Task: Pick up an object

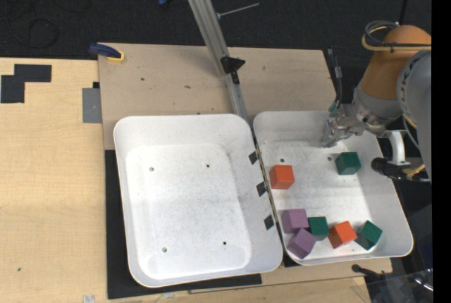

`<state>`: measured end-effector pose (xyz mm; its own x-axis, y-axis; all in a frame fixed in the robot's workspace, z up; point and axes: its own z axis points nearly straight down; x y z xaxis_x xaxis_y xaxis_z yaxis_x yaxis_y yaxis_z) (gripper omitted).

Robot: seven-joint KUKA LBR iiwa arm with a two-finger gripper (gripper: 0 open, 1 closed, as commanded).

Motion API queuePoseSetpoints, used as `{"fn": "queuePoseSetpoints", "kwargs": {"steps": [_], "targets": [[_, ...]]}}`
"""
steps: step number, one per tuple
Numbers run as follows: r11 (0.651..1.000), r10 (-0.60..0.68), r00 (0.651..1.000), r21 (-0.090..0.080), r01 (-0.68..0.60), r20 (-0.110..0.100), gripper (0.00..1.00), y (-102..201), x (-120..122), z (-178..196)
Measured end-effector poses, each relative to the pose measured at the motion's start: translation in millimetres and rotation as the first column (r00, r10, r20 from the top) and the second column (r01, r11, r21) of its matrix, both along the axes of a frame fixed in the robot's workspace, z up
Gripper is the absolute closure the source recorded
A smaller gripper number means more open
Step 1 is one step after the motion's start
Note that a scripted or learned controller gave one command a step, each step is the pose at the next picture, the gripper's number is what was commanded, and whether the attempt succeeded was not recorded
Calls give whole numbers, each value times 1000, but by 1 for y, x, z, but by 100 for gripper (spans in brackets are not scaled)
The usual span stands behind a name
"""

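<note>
We see a wooden bench (pixel 176 83) bearing two white bins (dark floor behind). The gripper (pixel 337 131) hangs over the right bin (pixel 310 136); we cannot tell its grip.

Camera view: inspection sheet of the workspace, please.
Surface: wooden bench bearing a left bin and a right bin.
Job's things: all in the right bin; two orange blocks, three green blocks, two purple blocks.
Clutter: blue-and-yellow clamp at the bench's far left corner.
Grippers: tool low over the right bin's far side, beside the single green block, holding nothing.
Cables: black cable above the tool.
Surroundings: slanted aluminium bar.
</note>
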<state>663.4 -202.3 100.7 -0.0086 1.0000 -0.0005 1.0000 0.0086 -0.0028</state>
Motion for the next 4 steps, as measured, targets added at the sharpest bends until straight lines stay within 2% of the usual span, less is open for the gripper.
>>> {"fn": "queuePoseSetpoints", "kwargs": {"steps": [2,3,4], "targets": [[1000,-9,1000,-1,9,6,100,-1,-7,88],[1000,-5,1000,-1,5,8,100,8,-5,147],[1000,-5,1000,2,5,-1,100,46,-28,146]]}}
